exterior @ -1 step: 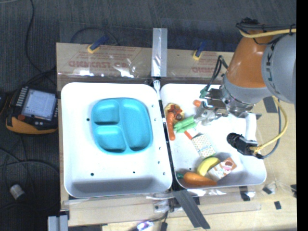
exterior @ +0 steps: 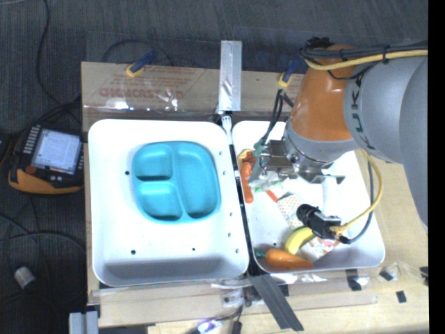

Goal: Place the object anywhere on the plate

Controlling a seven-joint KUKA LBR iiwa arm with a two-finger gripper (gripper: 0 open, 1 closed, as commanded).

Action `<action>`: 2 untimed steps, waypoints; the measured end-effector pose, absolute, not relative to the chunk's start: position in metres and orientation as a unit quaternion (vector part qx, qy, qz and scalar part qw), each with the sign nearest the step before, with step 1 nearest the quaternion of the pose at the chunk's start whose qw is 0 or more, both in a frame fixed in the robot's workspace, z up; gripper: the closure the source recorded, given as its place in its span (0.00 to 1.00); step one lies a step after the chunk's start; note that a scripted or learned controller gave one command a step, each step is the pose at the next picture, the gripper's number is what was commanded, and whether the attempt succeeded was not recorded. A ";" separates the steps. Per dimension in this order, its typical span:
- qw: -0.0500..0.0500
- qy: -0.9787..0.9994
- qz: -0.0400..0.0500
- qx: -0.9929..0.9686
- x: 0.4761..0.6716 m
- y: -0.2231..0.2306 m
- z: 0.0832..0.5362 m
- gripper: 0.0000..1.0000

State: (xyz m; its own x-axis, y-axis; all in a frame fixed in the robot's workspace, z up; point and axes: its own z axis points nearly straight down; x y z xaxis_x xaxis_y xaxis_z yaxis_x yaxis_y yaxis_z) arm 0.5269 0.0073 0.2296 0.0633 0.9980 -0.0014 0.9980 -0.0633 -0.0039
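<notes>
The grey arm with its orange band (exterior: 327, 96) reaches in over the right-hand shallow white plastic bin (exterior: 361, 207), and its jaws (exterior: 263, 164) hang low at that bin's left side, close to the wall between the two bins; whether they are parted or closed, and whether anything sits between them, cannot be told from above. To the left of the jaws, across that wall, lies the second shallow white bin (exterior: 111, 207), and in its middle rests the turquoise plastic plate with three compartments (exterior: 175, 180), well apart from the jaws. Just beside the jaws, toward the dividing wall, lies a small orange carrot-like toy (exterior: 246, 167). Nearer the camera than the jaws, at the right bin's front edge, lie a larger orange carrot-shaped toy (exterior: 286, 259) and, touching it, a yellow banana-shaped toy (exterior: 300, 239).
</notes>
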 end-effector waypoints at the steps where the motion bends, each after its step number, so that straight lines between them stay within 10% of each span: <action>1: -0.001 -0.744 0.002 -0.669 0.623 0.075 0.268 1.00; 2: -0.002 -0.744 0.005 -0.668 0.623 0.075 0.276 1.00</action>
